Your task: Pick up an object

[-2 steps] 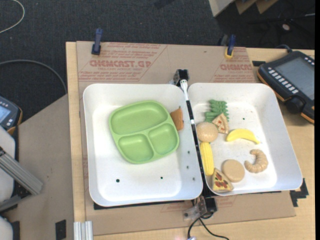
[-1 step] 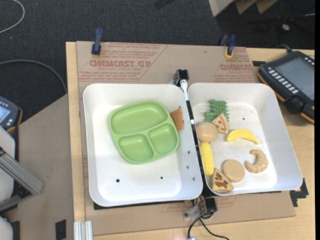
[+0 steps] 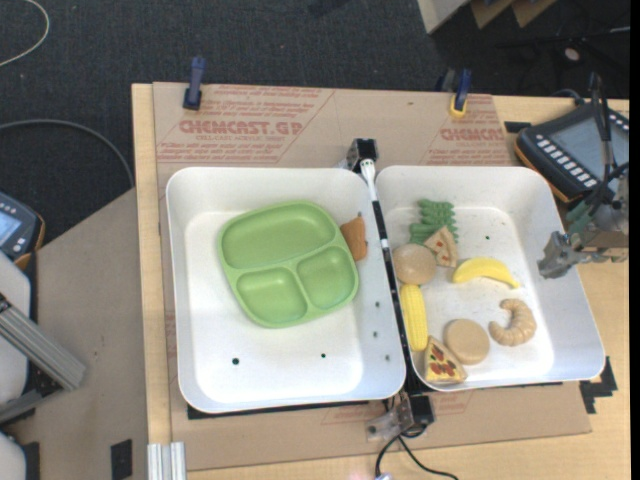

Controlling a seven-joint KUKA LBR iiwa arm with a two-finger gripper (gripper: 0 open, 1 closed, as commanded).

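The right bin (image 3: 535, 193) holds several toy foods: a green leafy piece (image 3: 435, 215), a pizza wedge (image 3: 441, 245), a tan bun (image 3: 413, 264), a banana (image 3: 485, 271), a corn cob (image 3: 413, 315), a croissant (image 3: 515, 322), a round biscuit (image 3: 466, 341) and a second pizza slice (image 3: 443, 362). My gripper (image 3: 558, 258) hangs at the right bin's right rim, a little right of the banana and apart from every toy. Nothing shows in it.
The left bin (image 3: 200, 368) carries a green divided plate (image 3: 288, 263), with a small orange-brown piece (image 3: 354, 238) by its right edge. A tablet-like device (image 3: 575, 148) lies at the bench's far right. Two clamps (image 3: 193, 81) (image 3: 460, 93) hold the board's back edge.
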